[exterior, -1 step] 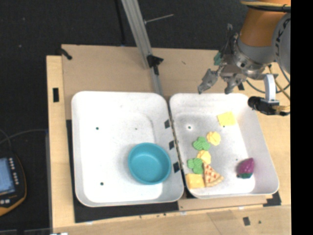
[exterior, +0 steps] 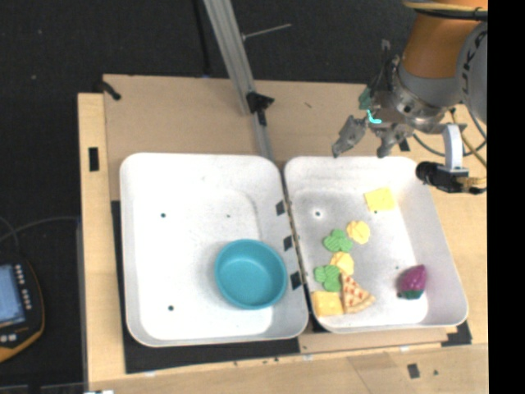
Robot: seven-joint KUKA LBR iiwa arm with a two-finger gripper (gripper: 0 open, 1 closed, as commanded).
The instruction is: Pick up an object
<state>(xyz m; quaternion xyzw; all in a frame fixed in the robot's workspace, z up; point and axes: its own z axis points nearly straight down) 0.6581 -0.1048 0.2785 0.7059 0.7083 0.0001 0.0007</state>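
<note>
Small toys lie in the right bin (exterior: 426,220) while the gripper (exterior: 365,142) hangs above its far edge, holding nothing

A yellow square (exterior: 379,199) lies alone toward the far side of that bin; nearer the middle a yellow flower-like piece (exterior: 358,232) touches a green leaf-like piece (exterior: 336,241), and below them a second yellow piece (exterior: 343,263), a green clump (exterior: 327,277), a pizza slice (exterior: 354,293) and a yellow block (exterior: 327,304) crowd together by the near left corner. A purple toy with a green base (exterior: 412,281) sits apart by the right wall. The gripper's two fingers are spread wide with bare space between them, above the bench just beyond the bin's rim. In the left bin (exterior: 164,195) a teal bowl (exterior: 250,272) rests upright near its near right corner
</note>
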